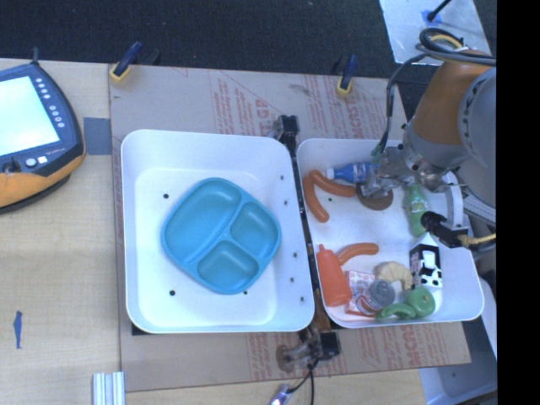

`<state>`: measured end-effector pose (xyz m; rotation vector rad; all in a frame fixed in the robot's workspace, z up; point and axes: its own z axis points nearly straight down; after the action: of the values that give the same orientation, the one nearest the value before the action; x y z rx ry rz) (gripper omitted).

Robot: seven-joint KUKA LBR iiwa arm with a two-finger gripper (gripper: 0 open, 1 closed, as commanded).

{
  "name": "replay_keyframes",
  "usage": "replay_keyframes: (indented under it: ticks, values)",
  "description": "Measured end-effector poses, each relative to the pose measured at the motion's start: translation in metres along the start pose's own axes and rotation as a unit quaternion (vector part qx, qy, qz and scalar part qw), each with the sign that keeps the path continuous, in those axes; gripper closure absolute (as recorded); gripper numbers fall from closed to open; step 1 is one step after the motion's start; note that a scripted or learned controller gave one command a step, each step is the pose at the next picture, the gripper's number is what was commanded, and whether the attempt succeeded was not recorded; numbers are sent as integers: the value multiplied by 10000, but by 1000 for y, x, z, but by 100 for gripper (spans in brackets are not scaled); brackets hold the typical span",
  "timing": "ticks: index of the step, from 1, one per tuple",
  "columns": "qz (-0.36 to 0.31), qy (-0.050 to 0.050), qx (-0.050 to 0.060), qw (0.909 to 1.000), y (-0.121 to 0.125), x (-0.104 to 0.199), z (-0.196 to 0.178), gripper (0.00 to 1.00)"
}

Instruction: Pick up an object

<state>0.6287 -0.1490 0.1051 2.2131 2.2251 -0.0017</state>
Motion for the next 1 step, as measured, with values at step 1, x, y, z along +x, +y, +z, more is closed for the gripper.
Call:
replay_keyframes:
  ticks: [1]
  values:
    - [3,18,12,10000,17,67,-114,100]
